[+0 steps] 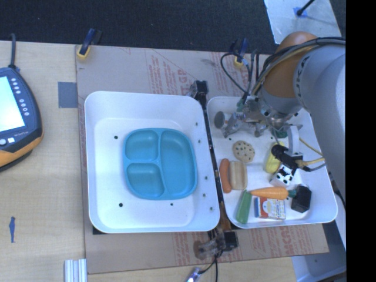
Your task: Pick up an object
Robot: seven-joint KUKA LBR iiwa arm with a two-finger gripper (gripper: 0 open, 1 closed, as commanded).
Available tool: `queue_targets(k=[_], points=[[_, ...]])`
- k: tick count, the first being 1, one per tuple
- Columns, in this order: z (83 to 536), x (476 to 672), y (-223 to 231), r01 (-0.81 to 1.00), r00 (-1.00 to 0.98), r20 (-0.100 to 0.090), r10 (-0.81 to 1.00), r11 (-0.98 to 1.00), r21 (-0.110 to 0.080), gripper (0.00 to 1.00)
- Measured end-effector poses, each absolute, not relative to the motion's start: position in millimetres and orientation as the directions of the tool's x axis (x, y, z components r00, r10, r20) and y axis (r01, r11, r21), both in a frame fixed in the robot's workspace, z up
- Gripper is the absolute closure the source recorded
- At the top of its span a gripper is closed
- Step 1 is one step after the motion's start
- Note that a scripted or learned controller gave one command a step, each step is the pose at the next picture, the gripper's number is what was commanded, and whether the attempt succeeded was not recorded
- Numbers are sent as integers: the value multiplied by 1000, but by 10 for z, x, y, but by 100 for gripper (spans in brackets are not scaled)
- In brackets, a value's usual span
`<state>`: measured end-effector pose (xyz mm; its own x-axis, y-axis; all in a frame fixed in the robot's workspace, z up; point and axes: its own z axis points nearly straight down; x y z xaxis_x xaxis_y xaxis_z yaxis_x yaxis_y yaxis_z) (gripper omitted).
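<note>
Overhead, end effector (245,124) above right bin (320,216).

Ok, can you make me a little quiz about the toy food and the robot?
1. True or false: the blue plate lies in the left bin.
2. Which lies nearest the hot dog? A) cookie B) black block C) handheld screen
3. Fill in: the carrot is coloured ____.

Key: 1 true; 2 A; 3 orange.
</note>
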<state>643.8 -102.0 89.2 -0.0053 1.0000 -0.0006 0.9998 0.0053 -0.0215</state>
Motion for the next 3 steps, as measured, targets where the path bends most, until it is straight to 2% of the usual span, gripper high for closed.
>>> queue_targets(k=[1, 2, 3], points=[[914, 5587, -1012, 1000, -6, -1, 1000, 6, -5, 0], [914, 5446, -996, 1000, -6, 0, 1000, 6, -5, 0], [1017, 5451, -1008, 1000, -10, -2, 1000, 10, -6, 100]])
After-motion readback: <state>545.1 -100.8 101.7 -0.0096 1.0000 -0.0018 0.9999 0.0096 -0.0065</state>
